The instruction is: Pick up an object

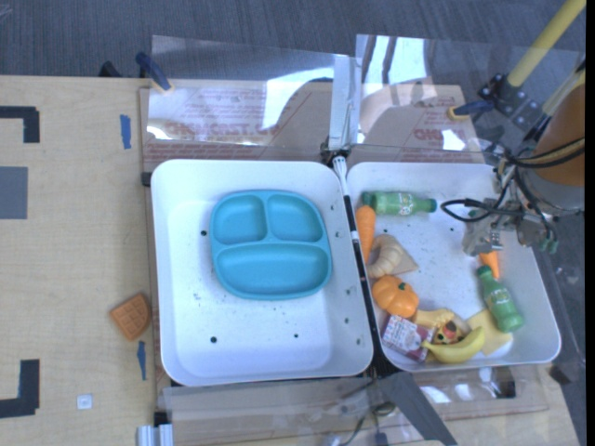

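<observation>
**Clerk:** Where the arm reaches in at the right edge, list item one: grey two-finger gripper (485,240), hanging low in the right-hand shallow white bin (548,316) near its right wall, cables looped above it. Whether it is open, or has anything in it, I cannot tell; the metalwork blurs together.

**Checker:** Nearest candidate for picking?

**Clerk:** Item two: small green plastic bottle with an orange cap (498,300), lying against the right wall, cap just below the gripper. Touching or merely beside, I cannot say. I judge it the likeliest target, given that closeness.

**Checker:** Remaining stock, same bin.

**Clerk:** Second green bottle with a white label (400,203), lying flat near the far edge. Orange toy carrot (365,228) along the left wall. Beige cone-shaped piece (390,256) just beside it. Small orange toy pumpkin (397,295) below that. Yellow toy banana (462,344) at the near edge, a red-and-white packet (403,334) at its left, other small pieces piled there that I cannot identify. Items lie where they rolled or dropped, crowding the walls.

**Checker:** Left bin?

**Clerk:** Left-hand shallow white bin (186,342) carries one blue divided plastic plate (270,244), centred, compartments upward. Outside the bins, near the bench's left side: brown waffle-patterned square (131,315).

**Checker:** Status?

**Clerk:** Pick not yet confirmed.
</observation>
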{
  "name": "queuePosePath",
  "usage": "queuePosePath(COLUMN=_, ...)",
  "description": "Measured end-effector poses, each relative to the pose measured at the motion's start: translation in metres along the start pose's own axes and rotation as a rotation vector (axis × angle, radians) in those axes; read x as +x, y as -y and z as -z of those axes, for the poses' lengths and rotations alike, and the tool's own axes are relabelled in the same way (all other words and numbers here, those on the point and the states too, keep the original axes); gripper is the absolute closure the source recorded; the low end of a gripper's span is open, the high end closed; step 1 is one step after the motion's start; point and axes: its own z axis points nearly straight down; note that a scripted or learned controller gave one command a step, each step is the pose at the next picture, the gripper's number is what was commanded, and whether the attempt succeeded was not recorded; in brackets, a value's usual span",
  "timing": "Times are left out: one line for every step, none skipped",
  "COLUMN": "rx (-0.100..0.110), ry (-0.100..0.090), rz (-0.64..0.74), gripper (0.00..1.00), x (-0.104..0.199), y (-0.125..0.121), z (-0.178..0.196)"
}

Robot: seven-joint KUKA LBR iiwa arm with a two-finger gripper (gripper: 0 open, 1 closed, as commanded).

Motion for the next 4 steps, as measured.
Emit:
queuePosePath(rx=-0.001, ry=-0.002, rz=0.0, gripper=0.0, x=0.0, y=-0.001, z=-0.001)
queuePosePath(rx=-0.003, ry=-0.013, rz=-0.124, gripper=0.0, x=-0.002, y=0.0, z=-0.016)
queuePosePath(rx=0.0, ry=0.004, rz=-0.122, gripper=1.0, x=-0.007, y=0.0, z=0.0)
queuePosePath(rx=0.0, ry=0.002, rz=-0.122, gripper=0.0, x=-0.007, y=-0.001, z=-0.001)
